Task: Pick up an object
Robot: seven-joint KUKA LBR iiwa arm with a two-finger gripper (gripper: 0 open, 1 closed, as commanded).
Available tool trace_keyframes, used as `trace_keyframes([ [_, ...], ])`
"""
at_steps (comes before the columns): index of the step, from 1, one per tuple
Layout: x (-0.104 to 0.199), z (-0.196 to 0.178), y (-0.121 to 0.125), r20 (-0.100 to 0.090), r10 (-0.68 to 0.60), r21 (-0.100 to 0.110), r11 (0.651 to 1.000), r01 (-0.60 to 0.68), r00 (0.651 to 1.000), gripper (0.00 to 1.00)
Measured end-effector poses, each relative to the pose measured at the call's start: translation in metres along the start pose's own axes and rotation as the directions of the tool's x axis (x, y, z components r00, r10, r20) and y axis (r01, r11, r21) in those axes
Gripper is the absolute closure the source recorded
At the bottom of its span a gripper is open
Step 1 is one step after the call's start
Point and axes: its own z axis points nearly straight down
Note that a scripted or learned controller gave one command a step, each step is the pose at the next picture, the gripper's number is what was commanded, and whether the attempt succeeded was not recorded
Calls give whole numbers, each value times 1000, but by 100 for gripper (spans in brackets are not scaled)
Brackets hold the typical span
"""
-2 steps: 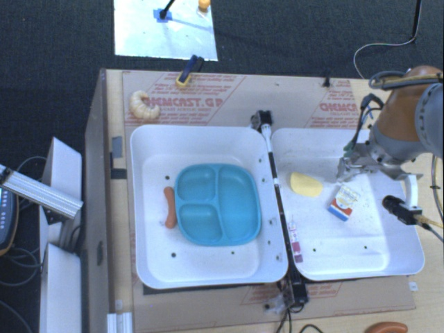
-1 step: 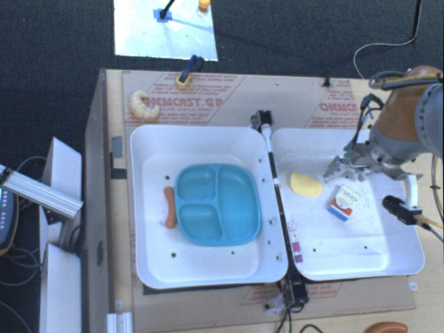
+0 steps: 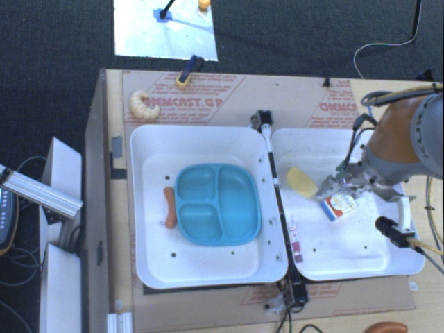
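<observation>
1. You have the arm [image 3: 402, 134] reaching in from the right, its grey body and orange band over the right bin [image 3: 361, 255].
2. Your gripper [image 3: 338, 187] sits low in the right bin, just above a small carton [image 3: 338, 205] printed in white, blue and red. The metal tip looks to be touching or just over the carton's upper edge; you cannot tell which from this slant.
3. You cannot tell whether the gripper is spread or closed, because the wrist and cabling hide that part; nothing is plainly seen clamped in it.
4. The carton lies tilted on the bin floor, near the middle of the right bin.
5. Just to the left of the gripper you see a yellow block [image 3: 302, 182], lying flat and apart from the carton, close to the divider between the bins.
6. In the left bin [image 3: 149, 255] you have a blue sectioned plate [image 3: 217, 204] with three compartments, sitting roughly in the centre.
7. An orange sausage-shaped toy [image 3: 169, 207] lies just beside the plate's left edge, lengthwise along it.
8. On the surface [image 3: 229, 92] behind the left bin, a pale curled item [image 3: 143, 105] rests near the back left corner, and a yellow and dark tool [image 3: 189, 71] lies at the rear edge.
</observation>
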Motion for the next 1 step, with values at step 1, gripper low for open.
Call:
trace_keyframes([
  [1,0,-11,1,1,-1,-3,1000,1,1000,100],
])
